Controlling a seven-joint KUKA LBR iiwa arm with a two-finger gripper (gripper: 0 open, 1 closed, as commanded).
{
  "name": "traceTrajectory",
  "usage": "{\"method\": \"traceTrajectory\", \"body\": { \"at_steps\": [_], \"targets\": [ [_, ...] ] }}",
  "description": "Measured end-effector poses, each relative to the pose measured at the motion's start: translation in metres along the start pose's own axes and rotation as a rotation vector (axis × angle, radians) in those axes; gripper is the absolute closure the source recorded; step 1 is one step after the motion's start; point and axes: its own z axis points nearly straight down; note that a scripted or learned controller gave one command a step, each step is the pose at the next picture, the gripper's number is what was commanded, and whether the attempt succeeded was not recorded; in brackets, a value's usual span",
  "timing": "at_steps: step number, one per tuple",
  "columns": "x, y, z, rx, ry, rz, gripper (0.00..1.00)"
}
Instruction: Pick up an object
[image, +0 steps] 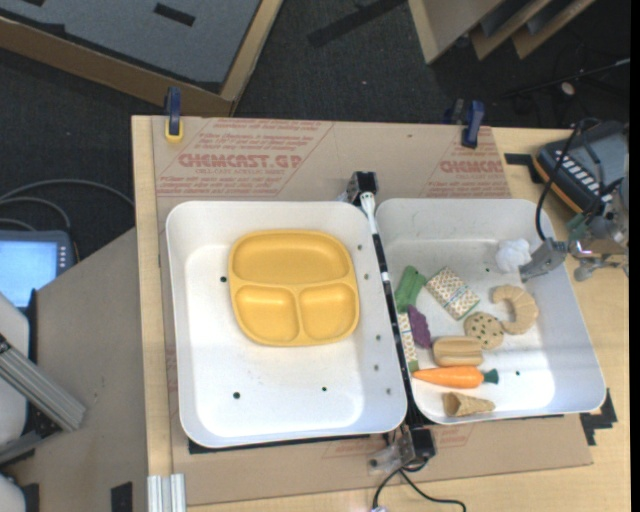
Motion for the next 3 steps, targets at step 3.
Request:
{"method": "traceTrajectory", "body": {
  "at_steps": [3],
  "targets": [
    [0.122, 0.014, 0.124, -0.007, -0.001, -0.004, 0.0]
  ]
}}
